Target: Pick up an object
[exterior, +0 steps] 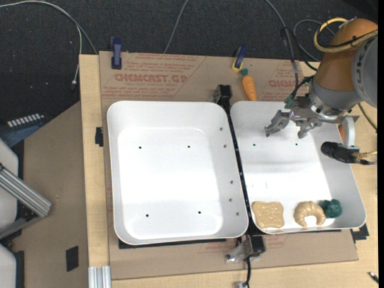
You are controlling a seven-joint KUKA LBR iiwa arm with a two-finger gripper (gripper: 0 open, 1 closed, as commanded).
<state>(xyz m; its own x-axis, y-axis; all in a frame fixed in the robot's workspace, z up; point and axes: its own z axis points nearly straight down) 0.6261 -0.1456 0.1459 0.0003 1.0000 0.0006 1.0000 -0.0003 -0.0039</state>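
Note:
My gripper [290,126] hangs over the far part of the right bin [288,167], its two fingers spread open with nothing between them. At the bin's near edge lie a tan waffle-like square [267,214], a croissant [309,213] and a small dark green piece [331,207], side by side. They sit well below the gripper, apart from it.
The left bin [171,170] lies beside the right one. An orange carrot [248,87] rests on the cardboard behind the right bin, outside it. Black clamps [223,93] sit between the bins at the far side.

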